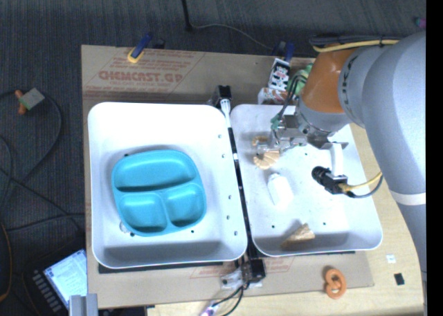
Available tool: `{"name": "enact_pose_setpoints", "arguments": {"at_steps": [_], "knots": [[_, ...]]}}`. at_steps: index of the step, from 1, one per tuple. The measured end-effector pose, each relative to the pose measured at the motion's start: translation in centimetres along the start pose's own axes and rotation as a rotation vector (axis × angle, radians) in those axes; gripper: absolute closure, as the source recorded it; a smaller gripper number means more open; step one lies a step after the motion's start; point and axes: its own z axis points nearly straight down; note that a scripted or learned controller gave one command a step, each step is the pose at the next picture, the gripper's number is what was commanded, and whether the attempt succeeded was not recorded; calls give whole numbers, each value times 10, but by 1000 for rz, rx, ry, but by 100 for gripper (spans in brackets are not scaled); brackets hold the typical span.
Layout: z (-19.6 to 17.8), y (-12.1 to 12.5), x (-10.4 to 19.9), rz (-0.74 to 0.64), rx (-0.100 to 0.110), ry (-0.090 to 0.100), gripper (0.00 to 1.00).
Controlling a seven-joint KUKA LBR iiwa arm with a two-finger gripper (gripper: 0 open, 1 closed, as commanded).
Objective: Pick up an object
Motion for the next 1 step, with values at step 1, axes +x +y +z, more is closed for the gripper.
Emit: {"name": "enact_pose_setpoints", "arguments": {"at_steps": [1], "knots": [[-115, -18, 61, -1, 12, 3, 100]]}}
